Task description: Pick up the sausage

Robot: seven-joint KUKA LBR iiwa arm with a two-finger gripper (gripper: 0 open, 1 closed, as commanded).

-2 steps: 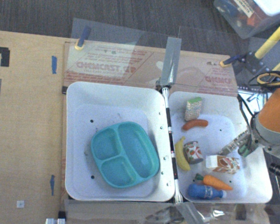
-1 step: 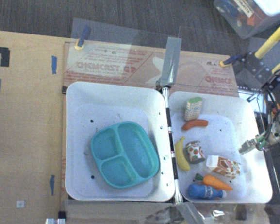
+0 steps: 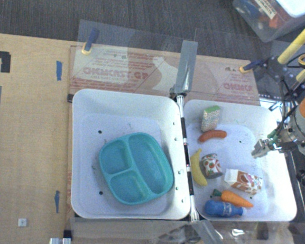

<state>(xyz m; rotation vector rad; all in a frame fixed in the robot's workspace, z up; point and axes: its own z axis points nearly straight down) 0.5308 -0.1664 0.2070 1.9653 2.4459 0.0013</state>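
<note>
At right bin's [image 3: 272, 209] edge, gripper [image 3: 261, 148], mostly cropped, grip unreadable; sausage [image 3: 213, 135] lies apart.

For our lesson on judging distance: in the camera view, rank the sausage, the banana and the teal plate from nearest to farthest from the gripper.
From the gripper at the right bin's right edge:
1. sausage, upper middle of the right bin
2. banana, by that bin's left wall
3. teal plate, in the left bin

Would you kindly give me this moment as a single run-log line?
phase: approach | gripper: over right bin, near its right side | sausage: lying in right bin, apart from gripper | held: nothing seen
</note>
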